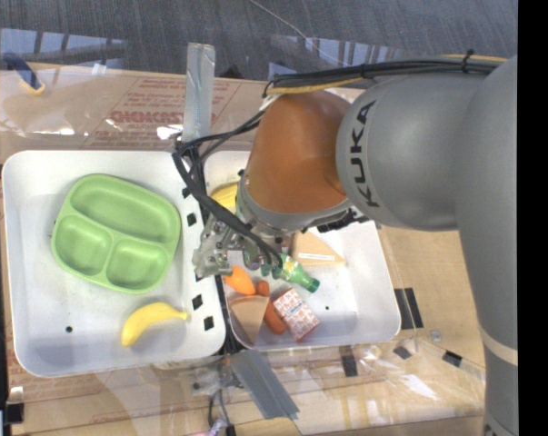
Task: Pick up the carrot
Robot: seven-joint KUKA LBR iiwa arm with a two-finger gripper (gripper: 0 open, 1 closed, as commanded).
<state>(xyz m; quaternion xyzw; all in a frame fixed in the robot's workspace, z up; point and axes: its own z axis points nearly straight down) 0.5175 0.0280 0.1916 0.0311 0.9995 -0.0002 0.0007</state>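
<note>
Two shallow white bins are set side by side on a bench covered with clear plastic sheeting and tape, over dark carpet. Within the right bin (pixel 383 312), near its front left corner, the carrot (pixel 241 283) is seen as a short orange piece lying flat on the bin floor. A second orange-red piece (pixel 273 317) lies just beside it toward the front, and whether that belongs to the same vegetable cannot be told. A red-and-white patterned packet (pixel 296 315) is found close on the carrot's right, a small green bottle-like item (pixel 299 277) just behind that, and a pale wedge (pixel 317 249) further back. A yellow object (pixel 224 194) is partly hidden under the arm.

Directly above and slightly behind the carrot, the gripper (pixel 226 254) is held low, at the divider between the bins. Whether it is released or clenched cannot be told, as the wrist clutter hides the tips; nothing is seen to be grasped.

The step in hand is judged to be the final approach. A small shift forward and a straight descent would be called for next, with care that the neighbouring packet is not caught.

In the left bin (pixel 19 243), a green divided plate (pixel 117 232) and a banana (pixel 152 321) are left well apart from the work
</note>
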